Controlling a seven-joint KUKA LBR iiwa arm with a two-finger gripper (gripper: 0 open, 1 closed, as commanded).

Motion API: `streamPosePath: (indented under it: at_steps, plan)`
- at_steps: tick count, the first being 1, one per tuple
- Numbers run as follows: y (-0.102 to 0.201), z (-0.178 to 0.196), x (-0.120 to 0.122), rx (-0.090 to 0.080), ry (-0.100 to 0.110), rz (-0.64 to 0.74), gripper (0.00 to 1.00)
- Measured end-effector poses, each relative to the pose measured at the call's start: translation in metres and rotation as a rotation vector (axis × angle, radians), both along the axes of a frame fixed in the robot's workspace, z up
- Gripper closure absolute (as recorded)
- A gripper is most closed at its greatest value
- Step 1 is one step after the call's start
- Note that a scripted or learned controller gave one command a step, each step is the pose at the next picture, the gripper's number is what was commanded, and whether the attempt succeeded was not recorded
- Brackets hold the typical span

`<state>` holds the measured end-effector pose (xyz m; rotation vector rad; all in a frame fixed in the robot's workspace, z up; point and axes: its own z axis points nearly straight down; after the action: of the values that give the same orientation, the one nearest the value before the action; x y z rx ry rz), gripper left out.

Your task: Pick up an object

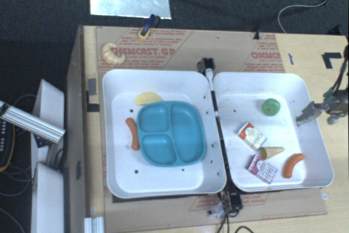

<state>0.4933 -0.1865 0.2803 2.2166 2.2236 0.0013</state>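
A slanted overhead view showed two shallow white bins side by side on a cardboard-covered bench. The left bin [117, 133] held a blue divided plate [170, 132], with a yellow piece [148, 98] touching its upper left edge and an orange sausage [132, 133] just beside its left side. The right bin [311, 117] held the likely targets: a green round object [270, 107] near the top, a small red-and-white carton [251, 136] in the middle, a cone-shaped piece [270, 152] just below it, a second small packet [262, 168] and another orange sausage [293, 165] near the lower right. The gripper [308, 112] hung over the right bin's right rim, holding nothing; whether it was released or clenched could not be told. The carton, cone and packet lay close together, so a descent there risked clipping a neighbour and closing on nothing. The sausage sat near the bin wall, where the gripper might strike the rim
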Motion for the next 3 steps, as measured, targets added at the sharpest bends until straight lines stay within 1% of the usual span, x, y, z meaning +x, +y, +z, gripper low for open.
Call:
streamPosePath:
  at_steps: [1, 2, 3]
  plan:
    - [0.037, -0.140, -0.007, 0.001, 0.003, -0.002, 0.00]
    - [0.067, -0.184, 0.106, 0.001, 0.000, 0.000, 0.00]
    - [0.093, -0.187, 0.175, 0.000, -0.001, 0.002, 0.00]
